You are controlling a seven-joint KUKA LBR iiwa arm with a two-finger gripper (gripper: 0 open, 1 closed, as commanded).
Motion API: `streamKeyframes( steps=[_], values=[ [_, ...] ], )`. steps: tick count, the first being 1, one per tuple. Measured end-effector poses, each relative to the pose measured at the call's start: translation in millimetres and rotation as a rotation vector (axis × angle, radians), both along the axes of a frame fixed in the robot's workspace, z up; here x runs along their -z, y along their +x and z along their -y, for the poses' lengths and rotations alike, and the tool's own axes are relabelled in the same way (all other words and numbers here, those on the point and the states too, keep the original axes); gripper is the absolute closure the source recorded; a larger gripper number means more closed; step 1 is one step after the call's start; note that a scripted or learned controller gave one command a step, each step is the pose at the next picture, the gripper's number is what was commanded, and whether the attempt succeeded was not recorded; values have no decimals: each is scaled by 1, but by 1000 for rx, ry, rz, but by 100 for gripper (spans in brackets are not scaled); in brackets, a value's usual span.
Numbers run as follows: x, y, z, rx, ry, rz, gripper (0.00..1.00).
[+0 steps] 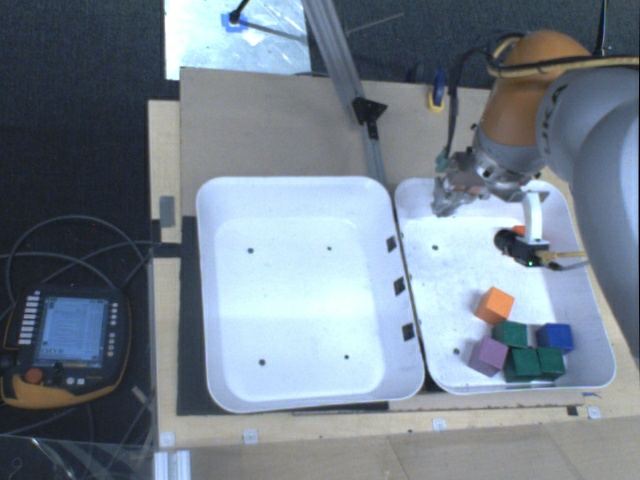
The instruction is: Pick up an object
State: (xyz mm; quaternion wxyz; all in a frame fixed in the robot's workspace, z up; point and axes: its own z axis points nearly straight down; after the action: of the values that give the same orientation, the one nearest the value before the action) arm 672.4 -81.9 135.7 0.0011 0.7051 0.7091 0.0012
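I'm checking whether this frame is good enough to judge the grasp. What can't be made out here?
- Gripper: small and blurred in the camera view, so its opening is unreadable.
- Green blocks: packed tight among the purple block and blue block; their number and edges are unclear.
- Arm: cut off by the right edge.
- Handheld screen: too small to read.
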Motion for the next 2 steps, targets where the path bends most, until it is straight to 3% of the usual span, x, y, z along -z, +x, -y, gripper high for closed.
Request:
streamKeyframes(
  steps=[2],
  values=[
    [-107, 2, 14, 3, -2, 6, 100]
  ],
)
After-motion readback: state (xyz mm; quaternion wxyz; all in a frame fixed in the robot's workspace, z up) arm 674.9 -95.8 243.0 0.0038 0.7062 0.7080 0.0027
